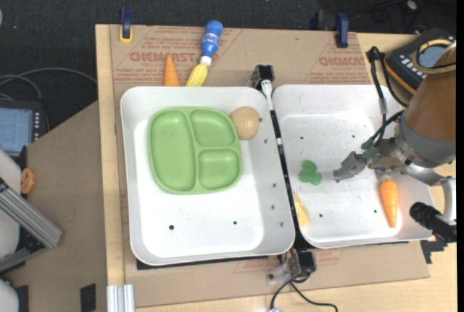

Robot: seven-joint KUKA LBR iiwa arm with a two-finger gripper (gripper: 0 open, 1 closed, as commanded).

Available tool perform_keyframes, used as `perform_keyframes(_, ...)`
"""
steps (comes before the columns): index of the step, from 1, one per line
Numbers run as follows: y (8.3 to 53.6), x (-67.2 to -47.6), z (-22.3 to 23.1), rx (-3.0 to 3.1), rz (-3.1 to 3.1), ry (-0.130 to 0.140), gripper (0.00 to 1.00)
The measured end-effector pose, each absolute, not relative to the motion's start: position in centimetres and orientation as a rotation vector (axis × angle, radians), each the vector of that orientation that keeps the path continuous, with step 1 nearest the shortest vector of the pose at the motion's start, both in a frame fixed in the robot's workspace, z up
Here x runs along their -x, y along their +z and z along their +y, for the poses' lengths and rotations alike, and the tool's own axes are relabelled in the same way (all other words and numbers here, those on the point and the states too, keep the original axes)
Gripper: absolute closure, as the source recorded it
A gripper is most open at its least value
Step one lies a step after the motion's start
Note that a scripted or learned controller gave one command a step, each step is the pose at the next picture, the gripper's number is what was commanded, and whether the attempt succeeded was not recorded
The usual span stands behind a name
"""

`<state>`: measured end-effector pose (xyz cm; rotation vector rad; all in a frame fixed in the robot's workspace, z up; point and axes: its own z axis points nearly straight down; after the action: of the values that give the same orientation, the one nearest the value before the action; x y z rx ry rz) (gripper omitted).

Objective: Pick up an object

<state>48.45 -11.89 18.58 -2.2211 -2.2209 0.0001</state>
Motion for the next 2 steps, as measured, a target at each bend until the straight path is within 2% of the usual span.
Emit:
perform_keyframes(1, 17.9, -47.8, -19.8, 2.234, -2.217, 0.004, 0.0)
perform_keyframes(2, 8.3, -50.8, -22.0, 2.21, -2.219, -0.01, 0.0)
